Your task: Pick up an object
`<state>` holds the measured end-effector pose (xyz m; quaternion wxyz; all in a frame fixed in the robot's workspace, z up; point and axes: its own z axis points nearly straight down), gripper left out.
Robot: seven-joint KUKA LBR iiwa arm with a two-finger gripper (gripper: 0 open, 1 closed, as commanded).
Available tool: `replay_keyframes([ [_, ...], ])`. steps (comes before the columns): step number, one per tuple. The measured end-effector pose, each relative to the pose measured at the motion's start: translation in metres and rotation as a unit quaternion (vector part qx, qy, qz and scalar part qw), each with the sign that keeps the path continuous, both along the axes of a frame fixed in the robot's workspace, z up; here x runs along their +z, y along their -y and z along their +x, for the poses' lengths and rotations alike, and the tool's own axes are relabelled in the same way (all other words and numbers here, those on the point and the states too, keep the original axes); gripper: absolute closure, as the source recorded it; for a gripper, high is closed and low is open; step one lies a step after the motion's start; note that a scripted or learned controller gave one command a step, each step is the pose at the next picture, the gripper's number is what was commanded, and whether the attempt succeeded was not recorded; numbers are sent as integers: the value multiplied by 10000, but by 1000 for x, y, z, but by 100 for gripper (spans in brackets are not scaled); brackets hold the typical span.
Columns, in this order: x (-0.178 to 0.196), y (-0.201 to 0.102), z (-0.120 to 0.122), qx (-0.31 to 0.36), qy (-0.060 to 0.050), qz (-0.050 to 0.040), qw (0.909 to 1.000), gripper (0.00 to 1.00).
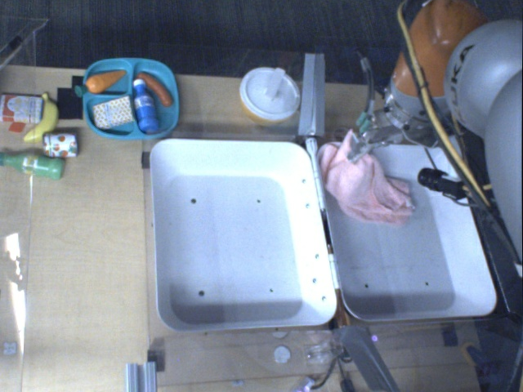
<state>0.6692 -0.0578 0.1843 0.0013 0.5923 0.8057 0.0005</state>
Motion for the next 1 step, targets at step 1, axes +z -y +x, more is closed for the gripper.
replay_keyframes([
  [1,12,-1,1,28,23,-6,10000,100],
])
